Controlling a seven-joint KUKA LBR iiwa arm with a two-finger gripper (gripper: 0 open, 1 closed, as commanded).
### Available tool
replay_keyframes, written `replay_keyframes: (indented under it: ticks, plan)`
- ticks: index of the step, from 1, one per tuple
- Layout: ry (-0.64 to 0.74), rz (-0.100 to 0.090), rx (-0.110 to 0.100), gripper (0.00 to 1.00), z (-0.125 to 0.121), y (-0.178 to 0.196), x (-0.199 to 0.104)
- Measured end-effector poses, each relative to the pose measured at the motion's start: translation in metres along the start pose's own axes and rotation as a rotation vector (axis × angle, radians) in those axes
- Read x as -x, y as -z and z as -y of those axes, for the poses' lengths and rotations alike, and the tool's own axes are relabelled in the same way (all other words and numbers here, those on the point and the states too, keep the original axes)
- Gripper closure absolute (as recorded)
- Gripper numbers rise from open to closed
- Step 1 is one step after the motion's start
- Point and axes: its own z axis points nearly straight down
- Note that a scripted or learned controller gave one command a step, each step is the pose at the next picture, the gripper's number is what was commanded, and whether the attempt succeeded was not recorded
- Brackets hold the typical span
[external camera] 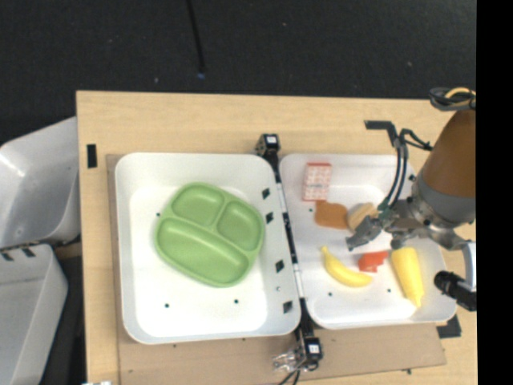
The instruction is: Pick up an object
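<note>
Green divided plate (210, 233) in left bin (128, 295). Gripper (362, 234) low in right bin (337, 315), above banana (346, 270), beside red piece (373, 260); finger spread unclear, grasp indeterminate.

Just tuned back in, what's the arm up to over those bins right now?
The arm reaches in from the right, its gripper low over the right bin, among the food items. It sits close to the tan bread-like piece, with the brown piece, the small red item, the banana and the yellow corn-like piece around it. Nothing is visibly held. The green divided plate lies alone in the left bin.
</note>
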Motion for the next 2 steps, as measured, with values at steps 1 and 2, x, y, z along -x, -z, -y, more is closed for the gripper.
replay_keyframes:
  ticks: [1,2]
  plan:
    - [0.004,0.003,0.013,0.00,-0.003,0.006,0.000]
    - [0.000,0.003,0.009,0.00,-0.012,-0.041,0.003]
